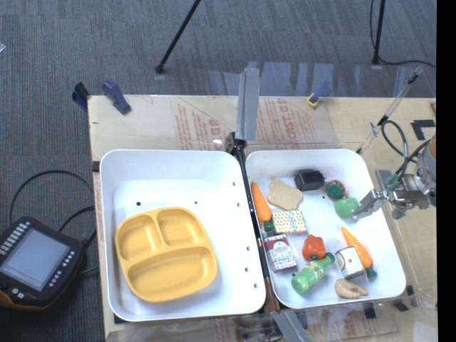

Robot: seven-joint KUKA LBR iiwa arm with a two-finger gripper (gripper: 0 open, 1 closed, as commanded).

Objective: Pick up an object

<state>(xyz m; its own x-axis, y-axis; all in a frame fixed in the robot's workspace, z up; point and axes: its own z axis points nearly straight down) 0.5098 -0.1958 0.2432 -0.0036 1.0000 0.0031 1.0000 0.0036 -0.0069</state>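
Camera view
Claw: the claw [372,204] reaches in from the right over the right bin's right edge, just beside a green pear-like toy [346,206]; whether it is wide or narrow cannot be told, and nothing shows held in it.
Task's things: small toy foods, bright and mixed in colour, all lying in the right bin.
Right bin [313,157]: shallow, white, crowded.
Back row: a black block [309,179], a red and green strawberry-like toy [335,188], a tan bread slice [284,194].
Left side: an orange carrot [261,201] along the left wall, a dotted box [289,222] beside it, a dark red carton [280,253] below that.
Middle: a red pepper [313,247], and a green bottle [311,275] lying tilted.
Right side: a second carrot [355,246] lying against a small can [350,263]; a beige peanut-shaped piece [350,288] near the front wall.
Left bin [128,164]: white, holding a yellow divided plate [166,254] with three compartments.
Counter [157,123]: brown board under both bins.
Floor, left: a teach pendant [35,262].
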